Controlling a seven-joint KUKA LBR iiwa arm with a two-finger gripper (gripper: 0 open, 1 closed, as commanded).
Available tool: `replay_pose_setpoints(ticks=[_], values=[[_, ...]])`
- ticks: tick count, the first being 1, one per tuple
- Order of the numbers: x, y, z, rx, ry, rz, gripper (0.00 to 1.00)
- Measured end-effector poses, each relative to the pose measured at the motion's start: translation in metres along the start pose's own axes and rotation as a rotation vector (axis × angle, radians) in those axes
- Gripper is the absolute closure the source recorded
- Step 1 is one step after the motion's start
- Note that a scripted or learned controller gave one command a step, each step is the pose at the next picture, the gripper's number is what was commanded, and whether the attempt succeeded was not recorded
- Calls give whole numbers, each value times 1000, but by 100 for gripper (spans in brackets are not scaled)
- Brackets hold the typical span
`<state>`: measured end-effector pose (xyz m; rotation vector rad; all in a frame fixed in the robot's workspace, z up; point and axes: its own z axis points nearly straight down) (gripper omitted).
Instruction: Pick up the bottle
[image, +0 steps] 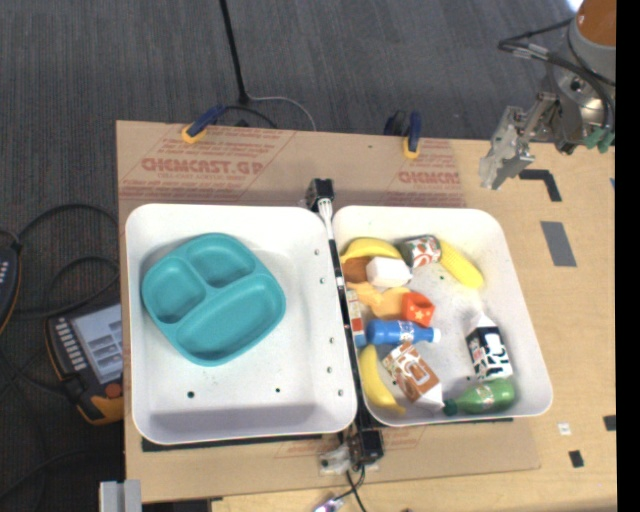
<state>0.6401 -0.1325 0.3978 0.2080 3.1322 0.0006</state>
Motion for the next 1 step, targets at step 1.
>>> replay_pose_setpoints(ticks=[1], values=[[24,-27,197,1,4,-72,100]])
